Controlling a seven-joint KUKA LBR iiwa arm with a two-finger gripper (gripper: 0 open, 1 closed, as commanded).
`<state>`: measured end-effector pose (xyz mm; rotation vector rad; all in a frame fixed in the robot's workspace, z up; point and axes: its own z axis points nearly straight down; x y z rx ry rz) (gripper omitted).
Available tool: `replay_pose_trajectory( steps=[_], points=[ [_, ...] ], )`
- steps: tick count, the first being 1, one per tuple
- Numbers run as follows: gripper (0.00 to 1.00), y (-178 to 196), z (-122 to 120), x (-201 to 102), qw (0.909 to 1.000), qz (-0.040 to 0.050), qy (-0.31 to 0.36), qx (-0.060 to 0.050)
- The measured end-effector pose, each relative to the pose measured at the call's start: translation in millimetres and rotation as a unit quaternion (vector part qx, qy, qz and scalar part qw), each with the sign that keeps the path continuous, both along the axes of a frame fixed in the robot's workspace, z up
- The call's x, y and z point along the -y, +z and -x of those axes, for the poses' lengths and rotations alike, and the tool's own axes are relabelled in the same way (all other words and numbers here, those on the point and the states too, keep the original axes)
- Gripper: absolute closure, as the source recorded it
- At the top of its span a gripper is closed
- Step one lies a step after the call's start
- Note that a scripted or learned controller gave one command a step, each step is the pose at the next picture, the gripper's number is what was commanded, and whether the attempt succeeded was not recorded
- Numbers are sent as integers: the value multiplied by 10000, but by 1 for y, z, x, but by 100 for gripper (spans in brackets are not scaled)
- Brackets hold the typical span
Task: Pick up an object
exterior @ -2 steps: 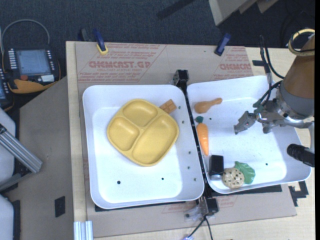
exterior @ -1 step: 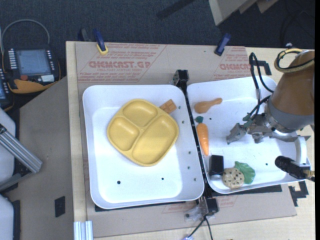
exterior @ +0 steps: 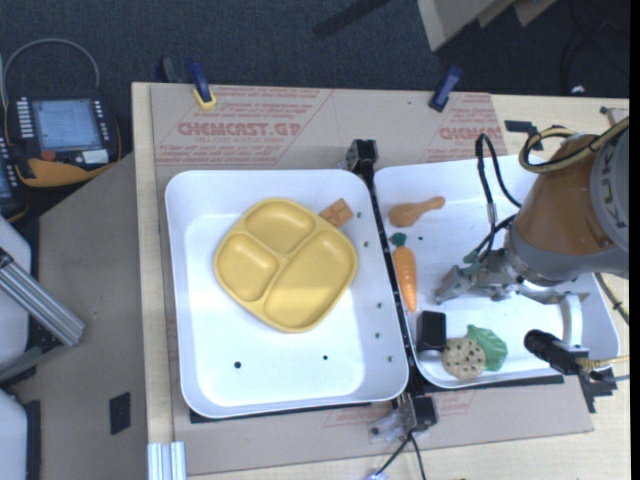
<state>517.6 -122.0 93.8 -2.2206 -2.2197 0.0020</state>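
Note:
In the right bin [exterior: 560,183], my gripper [exterior: 456,280] hangs over the bin's middle, pointing left, open with nothing between its fingers. An orange carrot [exterior: 404,276] lies just left of it by the bin's left wall. A tan drumstick-shaped piece [exterior: 415,211] lies at the back left. Toward the front are a black block [exterior: 431,330], a round speckled cookie [exterior: 461,358] and a green piece [exterior: 488,344], the last two touching. The grey arm with its orange band [exterior: 560,208] covers the bin's right part.
The left bin [exterior: 200,348] holds a yellow divided plate [exterior: 286,264] with a small brown block [exterior: 336,212] at its upper right edge. A black divider [exterior: 383,258] runs between the bins. Cables [exterior: 490,183] hang near the arm.

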Motion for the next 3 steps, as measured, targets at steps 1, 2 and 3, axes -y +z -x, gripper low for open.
replay_pose_trajectory(
  steps=[1, 2, 3],
  points=[
    [100, 14, -2, 2, 10000, 26, -11, 51],
    [100, 78, -4, 2, 10000, 15, 8, 51],
    [100, 142, -9, 2, 10000, 14, 10, 55]
  ],
)
